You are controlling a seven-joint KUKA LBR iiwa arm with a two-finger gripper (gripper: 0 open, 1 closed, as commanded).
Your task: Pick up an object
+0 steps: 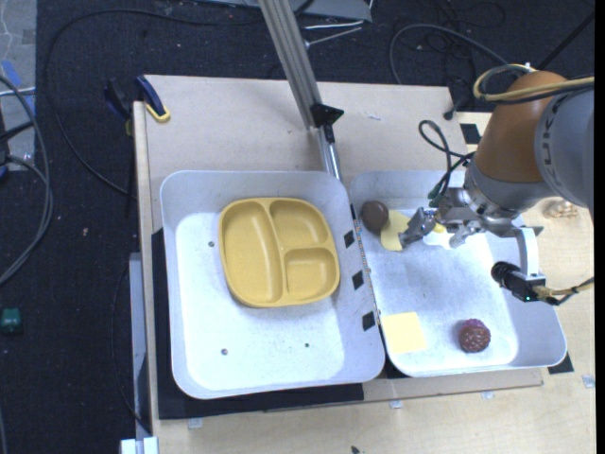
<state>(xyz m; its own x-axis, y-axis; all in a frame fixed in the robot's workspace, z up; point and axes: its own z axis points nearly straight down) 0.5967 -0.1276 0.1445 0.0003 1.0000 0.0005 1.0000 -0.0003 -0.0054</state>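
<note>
Over right shallow white bin (529, 353), grey arm with orange band (520, 130) reaches in from right; two-finger gripper (423, 227) low near bin's upper-left corner. Finger spread unclear from this angle, cannot tell; tips at small pale yellow object (392, 237), grasp not confirmed. Brown rounded object (375, 216) just beside it. Flat yellow square piece (404, 331) and dark red knobbly ball (474, 335) near front edge. Left white bin (189, 348) holds yellow three-compartment plastic tray (280, 252).
</note>
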